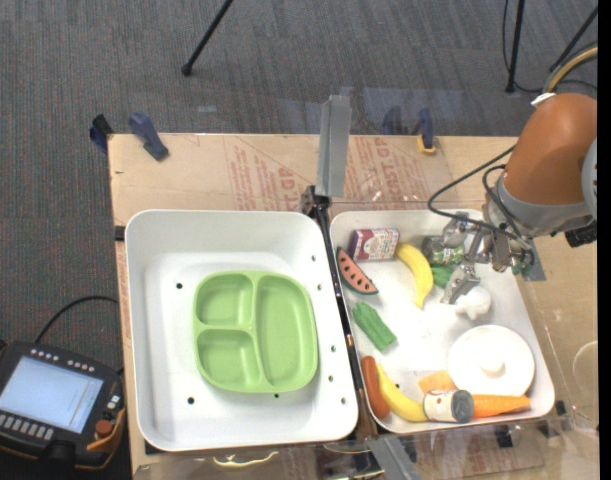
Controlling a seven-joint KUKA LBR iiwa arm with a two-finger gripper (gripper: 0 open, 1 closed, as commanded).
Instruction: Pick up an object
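Far left of the tool, off the worktop, a teach pendant w/ lit screen lies on the floor. Nearer, the left white bin holds a green divided plate, flat, three compartments. A grey upright bracket stands at the seam betw. the two bins, behind them.

Right white bin, items well left of the tool: watermelon slice just beside the bin's left wall; small milk carton lying on its side; green cucumber piece below these. Yellow banana lies just left of the tool, curved, apart from it.

Tool: low over the bin's upper right part, finger tips close above the bin floor, cables and a green-black fitting beside it; whether spread or pressed together cannot be told. No item seen betw. the fingers. A small white object sits just below-right of the tool, near its tips.

Below the tool, toward the bin's front: round white lidded dish; sausage, second banana, small can on its side, carrot along the front wall. Right of the tool: arm wrist w/ orange band.
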